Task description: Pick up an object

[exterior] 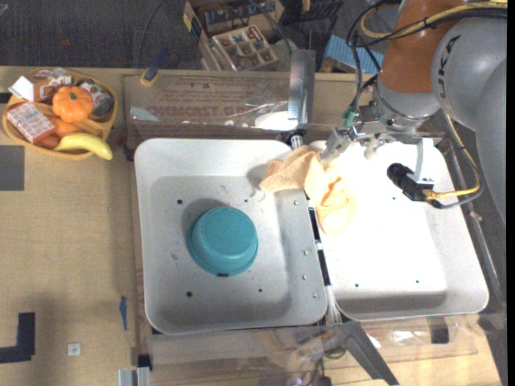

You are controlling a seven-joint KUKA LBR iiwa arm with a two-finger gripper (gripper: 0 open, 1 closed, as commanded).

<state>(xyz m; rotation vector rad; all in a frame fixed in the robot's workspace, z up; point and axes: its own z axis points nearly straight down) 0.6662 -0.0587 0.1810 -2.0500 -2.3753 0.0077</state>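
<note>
Reaching in from the right, the grey arm (pixel 459 63) with its orange band hangs over the far edge of the right bin (pixel 418 272). Its gripper (pixel 336 145) sits low at that bin's far-left corner, right at the upper edge of a pale yellow cloth (pixel 310 185). Whether the pincer is open, closed or pinching the fabric cannot be told — the parts there are small and blur into the bright bin floor.

The cloth lies crumpled across the divide between the two bins, one part on the left bin (pixel 161 296) and a rounder lump on the right bin. A teal bowl (pixel 224 240) rests upside down near the middle of the left bin, well apart from the cloth.

Off to the far left on the bench, a basket (pixel 56 119) holds a banana, an orange pumpkin-like item and small packets — their printing is too small to read. Faint reddish lettering runs along the clear panel (pixel 209 109) behind the left bin, also illegible.
</note>
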